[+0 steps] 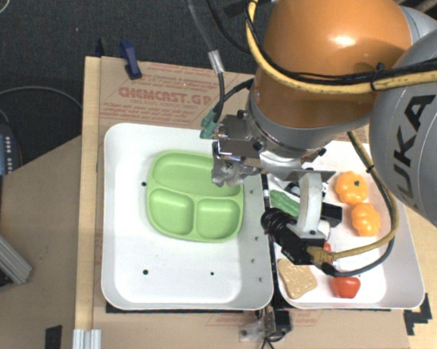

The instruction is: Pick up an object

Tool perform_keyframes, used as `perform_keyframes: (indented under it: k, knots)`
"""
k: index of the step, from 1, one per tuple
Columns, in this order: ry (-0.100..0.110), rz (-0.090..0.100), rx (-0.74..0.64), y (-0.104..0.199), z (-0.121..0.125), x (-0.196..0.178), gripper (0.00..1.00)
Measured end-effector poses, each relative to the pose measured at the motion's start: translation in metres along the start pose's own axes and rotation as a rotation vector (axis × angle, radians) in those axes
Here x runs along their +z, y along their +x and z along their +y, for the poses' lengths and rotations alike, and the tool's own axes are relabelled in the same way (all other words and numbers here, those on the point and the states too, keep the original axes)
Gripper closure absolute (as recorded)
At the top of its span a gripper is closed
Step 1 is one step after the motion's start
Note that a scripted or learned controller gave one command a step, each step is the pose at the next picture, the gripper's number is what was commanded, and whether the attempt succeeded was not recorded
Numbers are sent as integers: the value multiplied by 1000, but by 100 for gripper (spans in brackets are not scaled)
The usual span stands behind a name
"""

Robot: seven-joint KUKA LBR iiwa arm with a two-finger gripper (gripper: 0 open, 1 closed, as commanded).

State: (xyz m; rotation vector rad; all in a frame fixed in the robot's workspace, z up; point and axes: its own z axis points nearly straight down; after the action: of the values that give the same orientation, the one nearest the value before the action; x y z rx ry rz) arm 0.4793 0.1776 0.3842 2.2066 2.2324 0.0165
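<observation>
Green plastic divided plate (193,202) lay in the left bin (118,275); the gripper (226,171) hovered at the plate's right rear rim (jaw state could not be told). Light, stiff and probably slick, the plate seemed best pinched across its thin rim.

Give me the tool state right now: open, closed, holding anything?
Tool: over the green tray's upper right edge in the left bin; open or closed cannot be told, and nothing is seen held.
</observation>
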Motion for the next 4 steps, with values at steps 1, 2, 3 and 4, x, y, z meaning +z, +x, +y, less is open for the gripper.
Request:
perform_keyframes:
  k: [1,2,3,4]
  knots:
    - [12,-7,20,-81,-1,6,100]
    - [9,-6,12,-76,-1,-4,100]
    - [7,-6,11,-76,0,-14,100]
    - [-4,-5,17,-122,3,-109,100]
